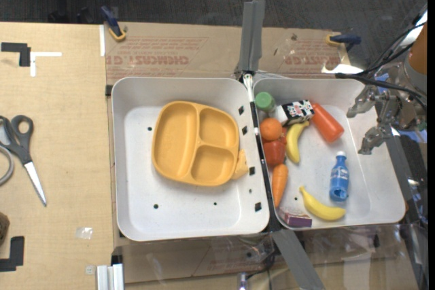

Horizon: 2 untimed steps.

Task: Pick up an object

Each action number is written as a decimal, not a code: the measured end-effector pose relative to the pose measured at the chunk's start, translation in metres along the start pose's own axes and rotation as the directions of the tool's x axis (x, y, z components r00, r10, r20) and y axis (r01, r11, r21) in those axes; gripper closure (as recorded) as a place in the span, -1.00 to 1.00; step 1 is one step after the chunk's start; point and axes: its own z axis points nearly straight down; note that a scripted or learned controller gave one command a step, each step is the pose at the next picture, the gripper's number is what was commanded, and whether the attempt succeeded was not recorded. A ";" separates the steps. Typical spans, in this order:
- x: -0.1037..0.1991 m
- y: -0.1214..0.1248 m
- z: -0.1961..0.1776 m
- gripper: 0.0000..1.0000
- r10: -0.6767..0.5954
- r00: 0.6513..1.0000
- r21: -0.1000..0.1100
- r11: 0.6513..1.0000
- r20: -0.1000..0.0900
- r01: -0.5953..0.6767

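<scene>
From the camera view, the tool [375,120] hovers over the right edge of the right bin [380,210], its fingers spread apart with nothing between them. Nothing has been picked up yet; the whole grasp is still to do. Candidates lie inside that bin: a blue bottle [338,178] nearest the tool, a banana [322,206] at the bin's front, an orange cylinder [327,123] toward its back. The yellow divided plate [196,143] sits in the left bin [136,214].

The purple box [295,219] lies partly hidden under the right bin's [380,210] near rim, label unreadable.
</scene>
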 end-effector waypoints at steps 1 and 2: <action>-0.013 0.011 0.081 -1.00 0.073 0.997 0.005 0.997 0.031 -0.073; 0.019 -0.003 0.091 -1.00 0.174 0.983 0.003 0.985 0.049 -0.175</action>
